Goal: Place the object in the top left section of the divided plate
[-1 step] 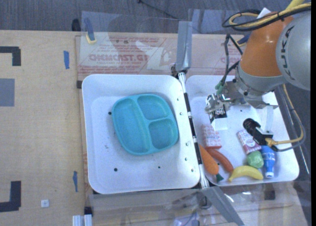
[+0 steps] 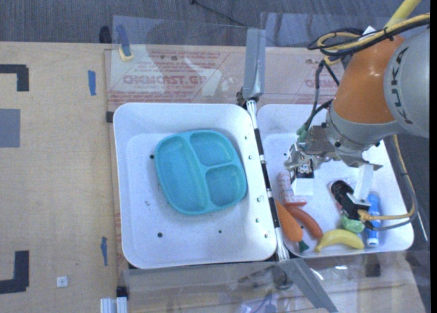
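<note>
Camera view: over the right bin [image 2: 403, 236], the jaws [image 2: 300, 163] hang low among toy food; whether they are apart or together cannot be told, and nothing is visibly clamped. Just below them lie a carrot [image 2: 290, 221] and a red pepper [image 2: 305, 221], a banana [image 2: 339, 240] lower right. Well to their left, the blue divided plate [image 2: 200, 171] sits in the left bin [image 2: 136, 127]. The pick appears not yet made; a square, centred grasp and a high lift over the wall between the bins should serve best.

Grey arm [image 2: 416, 79] (orange band, yellow cable)
</note>
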